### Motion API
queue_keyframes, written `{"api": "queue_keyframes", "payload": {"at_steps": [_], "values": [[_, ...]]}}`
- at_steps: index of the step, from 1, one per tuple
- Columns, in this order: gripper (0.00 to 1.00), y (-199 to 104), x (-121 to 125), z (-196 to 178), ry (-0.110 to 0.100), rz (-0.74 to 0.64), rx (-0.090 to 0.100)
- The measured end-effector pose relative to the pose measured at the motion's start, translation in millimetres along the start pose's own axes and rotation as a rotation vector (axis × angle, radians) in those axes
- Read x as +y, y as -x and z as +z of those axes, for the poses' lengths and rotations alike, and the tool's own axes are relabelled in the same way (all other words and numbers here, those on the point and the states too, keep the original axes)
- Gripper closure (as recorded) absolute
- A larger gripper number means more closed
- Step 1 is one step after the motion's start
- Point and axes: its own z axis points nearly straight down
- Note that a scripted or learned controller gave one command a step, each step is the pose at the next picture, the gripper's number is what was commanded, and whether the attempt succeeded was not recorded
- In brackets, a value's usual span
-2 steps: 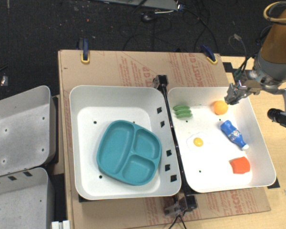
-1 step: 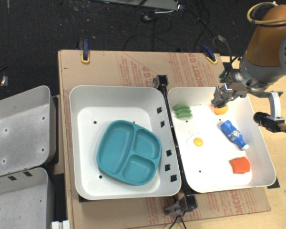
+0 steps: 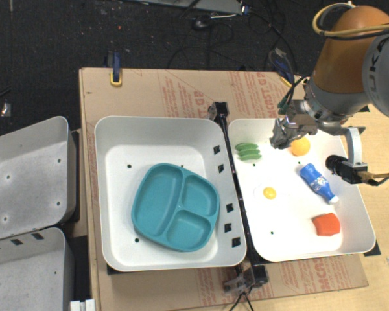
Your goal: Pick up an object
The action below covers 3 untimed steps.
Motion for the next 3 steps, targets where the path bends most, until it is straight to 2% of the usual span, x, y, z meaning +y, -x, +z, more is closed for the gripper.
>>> {"api": "queue_keyframes", "payload": {"at_steps": [1,3], "values": [[1.00,-57,-5,-5,0.000,-0.001,0.000],[1.00,-168,-30,-4,-0.001,-0.001,0.000]]}}
